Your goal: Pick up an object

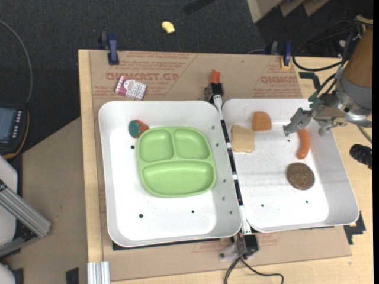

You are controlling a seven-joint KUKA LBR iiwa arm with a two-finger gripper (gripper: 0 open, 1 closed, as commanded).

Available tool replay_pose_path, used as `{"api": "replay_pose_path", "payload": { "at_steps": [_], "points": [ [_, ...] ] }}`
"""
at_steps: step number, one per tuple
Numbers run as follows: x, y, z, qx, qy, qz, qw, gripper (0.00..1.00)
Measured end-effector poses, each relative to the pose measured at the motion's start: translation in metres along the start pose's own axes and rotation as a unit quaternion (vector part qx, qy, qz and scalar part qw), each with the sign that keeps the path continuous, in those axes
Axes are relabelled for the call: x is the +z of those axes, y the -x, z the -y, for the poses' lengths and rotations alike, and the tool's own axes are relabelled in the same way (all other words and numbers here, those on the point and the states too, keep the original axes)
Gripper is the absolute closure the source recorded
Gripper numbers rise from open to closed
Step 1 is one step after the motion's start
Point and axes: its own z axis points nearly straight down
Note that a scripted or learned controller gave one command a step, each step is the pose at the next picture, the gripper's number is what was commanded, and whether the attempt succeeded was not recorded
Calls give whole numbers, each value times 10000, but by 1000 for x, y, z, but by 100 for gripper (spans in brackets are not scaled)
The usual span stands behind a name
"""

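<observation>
1. Jaws (312, 121) stand spread wide with nothing between them, hanging over the upper right part of the right bin (331, 212), just above the sausage (303, 144).
2. On the counter (95, 158), at its upper left, lies a small printed packet (130, 87), outside both bins.
3. Left bin (118, 206) holds a green plate (176, 161) with three compartments, lying flat near the bin's middle.
4. A small red and teal thing (138, 128) sits touching the plate's upper left edge; what it is I cannot tell.
5. Between the bins runs a dark clamp strip, with an orange-tipped clip (214, 84) at its top end.
6. In the right bin, a pale bread slice (243, 139) lies by the left wall.
7. An orange-brown lump (261, 121) sits just up and right of the bread.
8. The sausage is orange-red, lying nearly upright in the view, right of the lump.
9. A brown round cookie (301, 176) lies below the sausage, near it but apart.
</observation>
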Motion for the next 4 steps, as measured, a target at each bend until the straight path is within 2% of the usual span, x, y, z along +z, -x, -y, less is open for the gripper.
{"api": "replay_pose_path", "payload": {
  "at_steps": [1, 2, 3, 4],
  "points": [
    [64, 49, 22, 26, -34, -1, 10000, 0],
    [151, 42, 21, 1, -42, -15, 10000, 0],
    [151, 42, 48, 6, -16, -8, 10000, 0],
    [140, 42, 46, 4, 16, 5, 10000, 100]
  ]
}}
